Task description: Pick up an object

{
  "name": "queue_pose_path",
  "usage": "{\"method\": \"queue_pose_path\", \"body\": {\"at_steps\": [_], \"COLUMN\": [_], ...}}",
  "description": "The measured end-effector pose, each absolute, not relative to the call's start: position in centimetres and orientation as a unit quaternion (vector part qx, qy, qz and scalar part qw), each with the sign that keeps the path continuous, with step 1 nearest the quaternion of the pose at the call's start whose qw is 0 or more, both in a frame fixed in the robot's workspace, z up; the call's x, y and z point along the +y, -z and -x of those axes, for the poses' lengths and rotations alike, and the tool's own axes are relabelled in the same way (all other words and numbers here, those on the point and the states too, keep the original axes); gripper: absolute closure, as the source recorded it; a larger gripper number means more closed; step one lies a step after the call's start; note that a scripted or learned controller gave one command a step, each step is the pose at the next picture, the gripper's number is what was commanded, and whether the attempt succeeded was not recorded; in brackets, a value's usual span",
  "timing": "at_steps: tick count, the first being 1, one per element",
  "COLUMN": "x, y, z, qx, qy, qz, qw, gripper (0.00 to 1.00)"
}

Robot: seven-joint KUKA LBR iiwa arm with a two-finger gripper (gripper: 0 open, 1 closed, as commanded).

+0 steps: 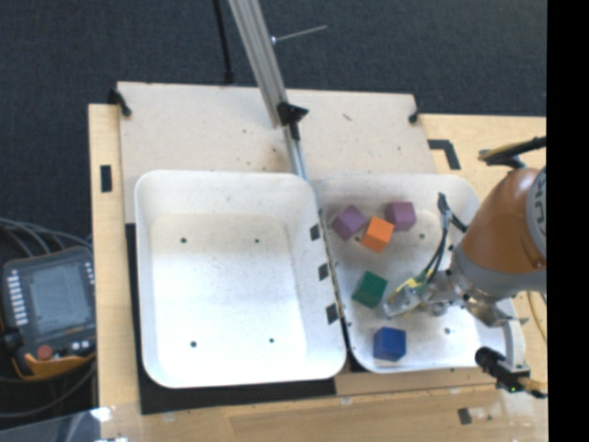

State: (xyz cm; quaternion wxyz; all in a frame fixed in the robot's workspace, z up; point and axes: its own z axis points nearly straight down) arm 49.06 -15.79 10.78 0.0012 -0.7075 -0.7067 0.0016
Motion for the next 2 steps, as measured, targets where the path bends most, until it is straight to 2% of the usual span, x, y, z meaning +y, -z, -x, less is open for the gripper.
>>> {"method": "queue_pose_path", "body": {"at_steps": [1, 2], "x": [-15.8, -16.1], "y": [-12.2, -18.6], "z": [-49.3, -49.6], "qx": [-0.705, -0.708], "qy": [0.0013, 0.0018], "qz": [0.709, 0.706], "qw": [-0.002, -0.004], "gripper": [1.0, 1.0]}}
